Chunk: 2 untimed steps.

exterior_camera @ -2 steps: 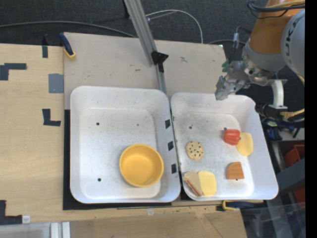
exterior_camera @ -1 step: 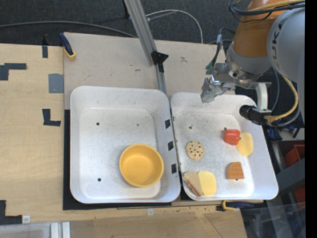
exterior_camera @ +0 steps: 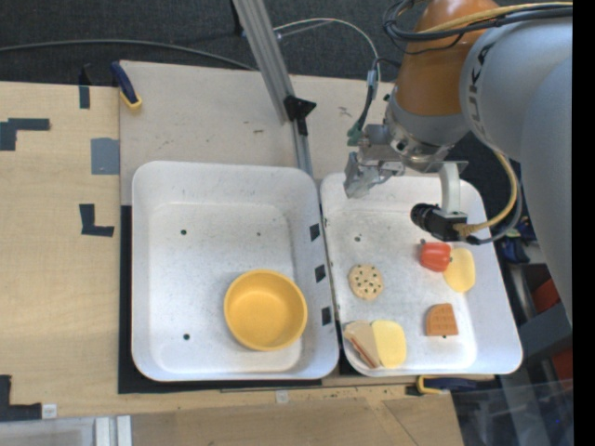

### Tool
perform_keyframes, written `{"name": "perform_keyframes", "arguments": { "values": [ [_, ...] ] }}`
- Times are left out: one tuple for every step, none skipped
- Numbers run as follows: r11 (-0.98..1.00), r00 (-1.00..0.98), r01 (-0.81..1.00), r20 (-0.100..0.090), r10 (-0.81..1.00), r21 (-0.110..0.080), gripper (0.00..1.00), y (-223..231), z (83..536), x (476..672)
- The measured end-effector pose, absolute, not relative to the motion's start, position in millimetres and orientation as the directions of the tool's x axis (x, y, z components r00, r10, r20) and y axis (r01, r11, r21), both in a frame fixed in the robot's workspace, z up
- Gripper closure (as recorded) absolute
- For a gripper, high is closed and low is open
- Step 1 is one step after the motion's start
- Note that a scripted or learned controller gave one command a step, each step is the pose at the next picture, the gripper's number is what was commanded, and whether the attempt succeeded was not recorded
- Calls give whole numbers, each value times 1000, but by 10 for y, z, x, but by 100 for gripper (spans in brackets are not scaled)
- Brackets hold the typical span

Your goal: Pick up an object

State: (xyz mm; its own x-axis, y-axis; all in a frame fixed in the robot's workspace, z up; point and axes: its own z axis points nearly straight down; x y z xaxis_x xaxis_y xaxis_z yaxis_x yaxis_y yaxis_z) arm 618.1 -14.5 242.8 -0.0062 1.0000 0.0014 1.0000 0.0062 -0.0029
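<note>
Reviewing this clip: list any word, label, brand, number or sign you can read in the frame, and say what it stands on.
"KU": pale raised letters on the grey arm casing, beside the orange band; the rest of the word curves out of sight.
No print can be made out on the two white bins, the yellow bowl, the cookie or the other food pieces.
The dark tape marks on the bench carry no text.
</note>
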Motion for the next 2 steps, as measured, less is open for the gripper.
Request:
{"name": "perform_keyframes", "arguments": {
  "values": [
    [7, -7, 1000, 2, 1000, -2, 100, 388, 2490, 6072],
    [8, -8, 1000, 2, 1000, -1, 100, 911, 2523, 5998]
  ]
}}
